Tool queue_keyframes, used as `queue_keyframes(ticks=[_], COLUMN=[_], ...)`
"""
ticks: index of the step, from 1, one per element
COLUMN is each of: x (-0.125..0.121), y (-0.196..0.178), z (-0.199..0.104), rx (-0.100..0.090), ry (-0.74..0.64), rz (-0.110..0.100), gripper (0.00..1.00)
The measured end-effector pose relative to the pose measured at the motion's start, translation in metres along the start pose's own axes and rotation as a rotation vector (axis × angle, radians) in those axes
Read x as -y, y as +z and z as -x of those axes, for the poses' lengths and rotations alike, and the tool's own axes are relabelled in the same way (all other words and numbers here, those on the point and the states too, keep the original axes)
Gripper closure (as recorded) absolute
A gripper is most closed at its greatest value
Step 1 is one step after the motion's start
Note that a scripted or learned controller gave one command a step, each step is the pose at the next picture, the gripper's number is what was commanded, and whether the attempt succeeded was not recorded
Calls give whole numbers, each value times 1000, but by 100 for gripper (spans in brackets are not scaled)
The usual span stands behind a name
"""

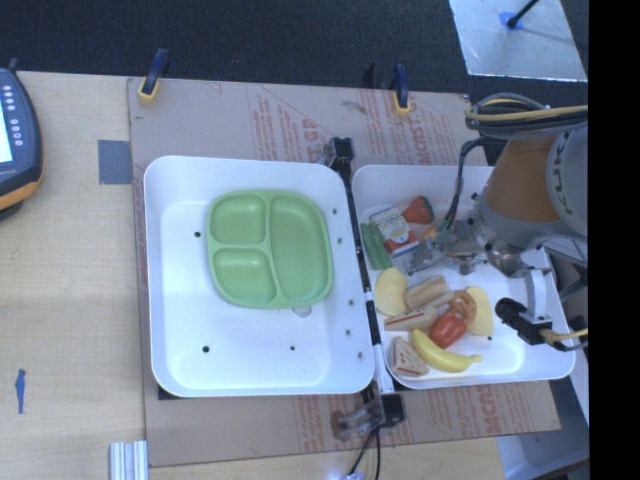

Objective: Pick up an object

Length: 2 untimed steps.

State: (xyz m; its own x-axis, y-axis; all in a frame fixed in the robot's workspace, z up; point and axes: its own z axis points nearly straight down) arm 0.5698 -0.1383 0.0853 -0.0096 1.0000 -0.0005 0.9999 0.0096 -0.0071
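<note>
in right bin (560,368) | tool (432,255) grip unclear, beside carton (398,230) | banana (442,354), pepper (452,326) near | left bin (170,268): green plate (270,248)

The arm (560,183) is grey with an orange band, yellow and black cables looping above it.

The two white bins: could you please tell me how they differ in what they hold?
The left bin holds one green divided plate; the right bin holds a heap of toy food, including a banana. The end effector is over the right bin, not the left. Both are shallow and white.
</note>
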Motion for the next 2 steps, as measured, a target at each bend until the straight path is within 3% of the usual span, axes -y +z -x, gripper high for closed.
queue_keyframes(ticks=[1,2], x=[-55,-52], y=[-7,-17], z=[-31,-28], rx=[0,0], ry=[1,3], rz=[8,0], gripper=[0,100])
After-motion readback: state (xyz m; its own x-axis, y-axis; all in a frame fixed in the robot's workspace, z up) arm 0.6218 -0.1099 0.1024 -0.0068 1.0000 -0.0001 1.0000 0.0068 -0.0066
